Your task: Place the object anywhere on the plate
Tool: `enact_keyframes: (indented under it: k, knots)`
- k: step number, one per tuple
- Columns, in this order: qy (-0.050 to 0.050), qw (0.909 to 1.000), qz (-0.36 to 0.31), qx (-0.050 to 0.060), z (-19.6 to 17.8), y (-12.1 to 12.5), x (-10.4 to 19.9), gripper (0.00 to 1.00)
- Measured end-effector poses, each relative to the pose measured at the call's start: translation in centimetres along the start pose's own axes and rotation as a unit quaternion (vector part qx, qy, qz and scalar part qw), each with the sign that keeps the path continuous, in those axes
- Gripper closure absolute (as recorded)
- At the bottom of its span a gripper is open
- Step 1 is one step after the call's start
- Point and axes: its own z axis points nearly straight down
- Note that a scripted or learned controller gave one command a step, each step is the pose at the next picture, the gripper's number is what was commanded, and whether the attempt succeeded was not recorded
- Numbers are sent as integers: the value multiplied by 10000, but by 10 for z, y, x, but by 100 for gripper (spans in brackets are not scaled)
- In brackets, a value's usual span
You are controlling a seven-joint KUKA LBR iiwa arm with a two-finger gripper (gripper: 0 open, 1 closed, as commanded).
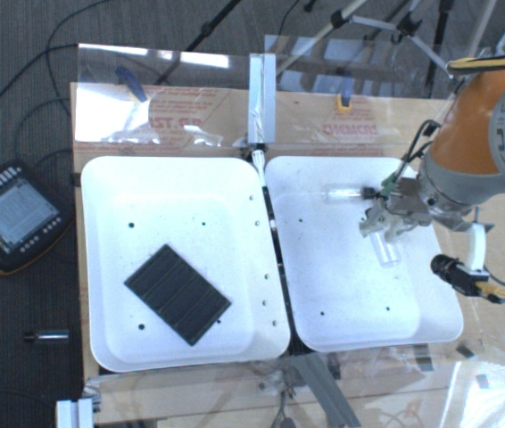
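A dark ribbed rectangular plate (177, 294) lies flat and turned at an angle in the left bin (110, 185), toward its front. A small clear, tube-like object (345, 192) rests on the floor of the right bin (324, 275), near its back. My gripper (381, 237) hangs low over the right bin's right half, just right of and in front of the clear object. I see nothing plainly held in it. The grey arm with its orange band (471, 123) reaches in from the right.
A central rim (270, 239) divides the two bins. A black cable connector (453, 272) sticks out by the wrist over the right bin's right edge. A teach pendant (12, 217) lies left of the bench. Clear plastic sheeting covers the bench's back.
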Motion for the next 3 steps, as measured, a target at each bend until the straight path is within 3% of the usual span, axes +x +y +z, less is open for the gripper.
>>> enact_keyframes:
  k: [1,2,3]
  knots:
    - [6,9989,-464,-3,13,78,56,100]
    - [8,9974,-714,-15,-27,107,128,100]
    - [8,9980,-637,4,16,97,227,100]
